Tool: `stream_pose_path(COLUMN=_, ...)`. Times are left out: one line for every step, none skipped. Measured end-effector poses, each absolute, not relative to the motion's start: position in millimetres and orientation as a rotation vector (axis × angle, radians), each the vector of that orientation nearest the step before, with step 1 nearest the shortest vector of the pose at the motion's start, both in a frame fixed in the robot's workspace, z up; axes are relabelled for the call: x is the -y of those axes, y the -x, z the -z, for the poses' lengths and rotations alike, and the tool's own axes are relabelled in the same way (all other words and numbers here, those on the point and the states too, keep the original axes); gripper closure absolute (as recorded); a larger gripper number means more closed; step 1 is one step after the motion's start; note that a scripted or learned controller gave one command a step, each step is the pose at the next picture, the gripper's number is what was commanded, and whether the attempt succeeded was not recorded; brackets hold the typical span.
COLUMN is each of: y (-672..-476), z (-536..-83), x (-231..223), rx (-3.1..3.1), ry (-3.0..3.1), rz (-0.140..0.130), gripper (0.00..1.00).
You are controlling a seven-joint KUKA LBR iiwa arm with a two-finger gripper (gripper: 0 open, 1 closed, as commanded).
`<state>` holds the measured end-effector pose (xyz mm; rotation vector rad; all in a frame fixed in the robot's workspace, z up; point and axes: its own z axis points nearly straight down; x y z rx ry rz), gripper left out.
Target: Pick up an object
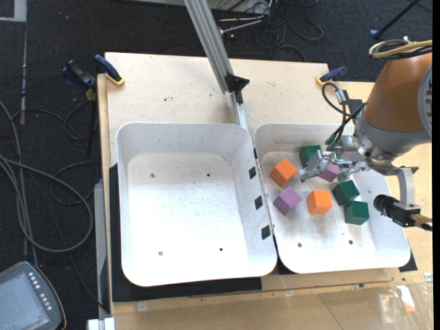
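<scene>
Gripper (320,167) low in right bin (385,256), among orange, purple and green cubes, beside pink cube (330,172); finger state impossible to tell.

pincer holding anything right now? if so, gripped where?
Cannot be told. The pincer is down among the blocks in the right bin, right by a pink block, but no block is clearly seen between its fingers.
</scene>
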<state>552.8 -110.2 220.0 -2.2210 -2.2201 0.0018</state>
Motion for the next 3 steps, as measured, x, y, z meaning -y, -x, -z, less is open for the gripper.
stream_pose_path(y=-551.7, z=-159, x=118, rx=2.216, ry=2.220, rz=-0.007, gripper=0.00)
stream_pose_path(y=-549.1, z=-122, x=118, rx=2.226, ry=2.232, rz=0.013, gripper=0.00)
stream_pose_path(y=-553.4, z=-123, x=119, rx=2.235, ry=2.238, rz=0.021, gripper=0.00)
